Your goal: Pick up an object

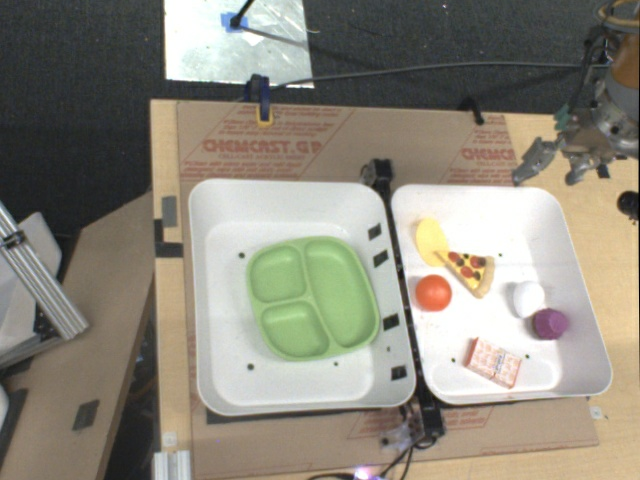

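Hand above the right bin

The hand (558, 164) hangs spread and empty over the right bin's (572, 238) far corner.

Two white bins (215, 268) on tan bench (120, 298) w/ red-lettered cardboard sheet (300, 138) beneath. Left bin: pale green divided tray (312, 296), black clips (382, 258) along the shared edge. Right bin: yellow banana-like piece (430, 238) nr centre; toy pizza slice (471, 269), tan crust w/ red dots; orange-red ball (433, 292); white rounded item (527, 297) and purple one (550, 322) twd right edge; pink-and-white patterned packet (494, 361) nr front edge. Silver-grey gripper (560, 163) at far right corner. Dark floor beyond.
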`<state>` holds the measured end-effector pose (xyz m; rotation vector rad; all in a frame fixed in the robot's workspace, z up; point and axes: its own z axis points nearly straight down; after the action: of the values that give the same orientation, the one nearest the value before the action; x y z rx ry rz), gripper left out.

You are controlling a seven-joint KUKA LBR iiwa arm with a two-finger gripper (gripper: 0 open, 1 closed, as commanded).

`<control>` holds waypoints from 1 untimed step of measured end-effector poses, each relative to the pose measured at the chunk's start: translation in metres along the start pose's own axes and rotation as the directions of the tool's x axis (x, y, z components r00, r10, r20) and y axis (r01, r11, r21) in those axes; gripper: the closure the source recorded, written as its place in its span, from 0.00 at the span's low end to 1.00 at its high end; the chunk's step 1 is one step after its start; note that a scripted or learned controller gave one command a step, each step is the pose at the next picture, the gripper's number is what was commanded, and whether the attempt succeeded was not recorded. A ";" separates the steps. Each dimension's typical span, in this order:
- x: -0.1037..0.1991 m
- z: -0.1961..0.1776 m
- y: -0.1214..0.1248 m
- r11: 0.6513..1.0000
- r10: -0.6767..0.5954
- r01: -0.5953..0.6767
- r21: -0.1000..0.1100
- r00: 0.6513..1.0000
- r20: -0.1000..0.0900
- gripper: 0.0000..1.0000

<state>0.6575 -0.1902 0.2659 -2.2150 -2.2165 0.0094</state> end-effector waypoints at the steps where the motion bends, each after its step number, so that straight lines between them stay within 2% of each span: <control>1: 0.001 -0.009 0.002 1.000 -0.003 0.003 -0.012 1.000 0.002 0.00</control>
<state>0.6593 -0.1892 0.2744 -2.2192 -2.2269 -0.0017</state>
